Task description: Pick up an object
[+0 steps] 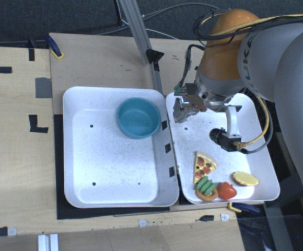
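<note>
Pizza slice [204, 166] lies by toy vegetables [208, 188] — gripper [182, 110] apart, grip state unclear.

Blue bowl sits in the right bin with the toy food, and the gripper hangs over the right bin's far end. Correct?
Not quite. The camera view shows the blue bowl in the left bin, apart from the toy food. The gripper does hang over the right bin's far end.

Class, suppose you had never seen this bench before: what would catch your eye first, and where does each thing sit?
The big grey arm with its orange band reaches in from the right, its gripper over the far left part of the right bin. A blue bowl sits alone near the far right corner of the left bin. Toy food clusters at the right bin's near edge: a pizza slice, something green, a red piece and a yellow piece.
</note>
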### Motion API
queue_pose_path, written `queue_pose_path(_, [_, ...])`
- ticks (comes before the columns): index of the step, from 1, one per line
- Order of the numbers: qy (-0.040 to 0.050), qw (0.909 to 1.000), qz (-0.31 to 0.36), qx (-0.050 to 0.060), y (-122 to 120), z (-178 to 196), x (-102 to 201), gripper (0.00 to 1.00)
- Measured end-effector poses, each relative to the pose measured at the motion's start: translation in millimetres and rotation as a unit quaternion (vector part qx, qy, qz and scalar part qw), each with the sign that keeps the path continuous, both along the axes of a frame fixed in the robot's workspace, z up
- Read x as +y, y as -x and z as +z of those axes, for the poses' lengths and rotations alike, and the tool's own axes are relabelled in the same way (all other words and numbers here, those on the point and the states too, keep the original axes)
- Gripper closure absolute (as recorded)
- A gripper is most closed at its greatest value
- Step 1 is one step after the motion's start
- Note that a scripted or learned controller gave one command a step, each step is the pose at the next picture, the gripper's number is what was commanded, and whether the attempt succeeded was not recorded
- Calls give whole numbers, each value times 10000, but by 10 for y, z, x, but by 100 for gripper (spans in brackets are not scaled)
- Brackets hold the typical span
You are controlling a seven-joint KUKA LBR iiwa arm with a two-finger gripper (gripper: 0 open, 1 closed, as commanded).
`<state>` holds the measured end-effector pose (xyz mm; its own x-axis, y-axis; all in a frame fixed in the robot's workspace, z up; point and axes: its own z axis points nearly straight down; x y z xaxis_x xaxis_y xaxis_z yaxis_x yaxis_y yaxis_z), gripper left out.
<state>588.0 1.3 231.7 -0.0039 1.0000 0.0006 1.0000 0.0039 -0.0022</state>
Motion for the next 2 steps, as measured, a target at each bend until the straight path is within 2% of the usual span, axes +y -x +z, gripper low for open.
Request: queue_pose_path(2, [0, 10000, 2, -4, 483, -172, 883, 100])
